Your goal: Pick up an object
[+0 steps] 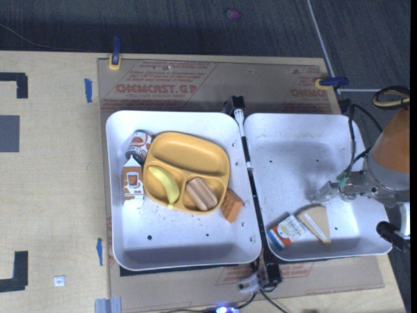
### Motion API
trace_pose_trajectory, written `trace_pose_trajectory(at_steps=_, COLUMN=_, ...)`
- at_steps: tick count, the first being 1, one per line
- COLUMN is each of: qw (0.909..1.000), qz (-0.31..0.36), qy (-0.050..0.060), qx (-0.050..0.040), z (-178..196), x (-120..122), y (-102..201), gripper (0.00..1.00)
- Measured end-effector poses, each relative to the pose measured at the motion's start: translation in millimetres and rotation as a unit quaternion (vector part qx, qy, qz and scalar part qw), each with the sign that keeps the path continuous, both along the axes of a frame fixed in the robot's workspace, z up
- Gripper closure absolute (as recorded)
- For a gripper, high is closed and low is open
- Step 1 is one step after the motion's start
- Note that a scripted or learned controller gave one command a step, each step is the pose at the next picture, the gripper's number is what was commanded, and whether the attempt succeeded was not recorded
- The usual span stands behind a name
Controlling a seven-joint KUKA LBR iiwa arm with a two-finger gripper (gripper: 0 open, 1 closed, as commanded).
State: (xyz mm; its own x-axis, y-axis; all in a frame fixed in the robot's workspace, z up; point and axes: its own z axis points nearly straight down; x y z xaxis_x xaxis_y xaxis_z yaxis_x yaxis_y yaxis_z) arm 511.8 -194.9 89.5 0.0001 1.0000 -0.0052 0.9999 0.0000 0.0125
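Note:
My gripper point(329, 190) reaches in from the right, low over the right bin point(293, 149), with the orange-banded wrist behind it at the frame's edge. Just below it lies a tan wedge-shaped piece point(317, 223), and beside that a small white, blue and red carton point(287, 232). The gripper sits close above the wedge's upper end, and I see nothing held in it. In the left bin point(182, 243) a yellow divided plate point(189, 150) holds a banana point(164, 184) and a sausage point(201, 194).
A can point(137, 147) and a small orange-and-white box point(132, 181) lie against the left bin's left wall. An orange cracker point(231, 206) rests by the plate's lower right corner. Cables run along the divider between the bins and at the far right.

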Motion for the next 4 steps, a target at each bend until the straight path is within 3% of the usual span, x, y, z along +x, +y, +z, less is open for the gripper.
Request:
trace_pose_trajectory(at_steps=1, qw=1.0, qz=-0.001, qy=-0.004, qx=-0.005, z=11.4, x=1.1, y=-3.9, gripper=1.0)
trace_pose_trajectory(at_steps=2, qw=1.0, qz=-0.001, qy=-0.004, qx=-0.0049, z=11.3, x=1.0, y=-3.8, gripper=0.0)
trace_pose_trajectory(at_steps=3, qw=1.0, qz=-0.001, qy=-0.002, qx=-0.0023, z=-0.1, x=-28.3, y=57.9, gripper=0.0)
trace_pose_trajectory(at_steps=4, qw=0.9999, qz=-0.003, qy=-0.007, qx=-0.0073, z=11.4, x=-26.6, y=53.8, gripper=1.0)
